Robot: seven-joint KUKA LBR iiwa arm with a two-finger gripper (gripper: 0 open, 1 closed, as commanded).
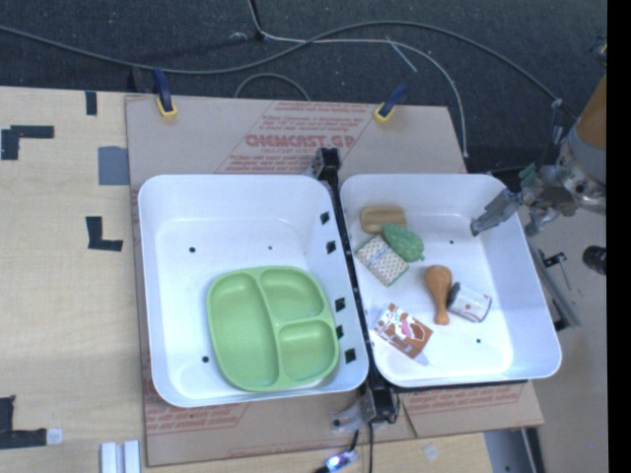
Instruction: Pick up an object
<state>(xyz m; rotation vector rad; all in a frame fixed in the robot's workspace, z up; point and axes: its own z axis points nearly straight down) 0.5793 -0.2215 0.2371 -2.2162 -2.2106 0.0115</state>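
Claw above right bin upper right rim; nothing visible between fingers; opening width cannot be determined. Candidate objects well apart from claw in right bin: drumstick, green item, checkered packet.

Two clamps gripping the cardboard sheet at its far edge: yellow-tipped clamp toward 11 o'clock, blue clamp toward 1 o'clock. Cables trailing over dark floor at 12. Black tape marks on the wooden bench at 9.
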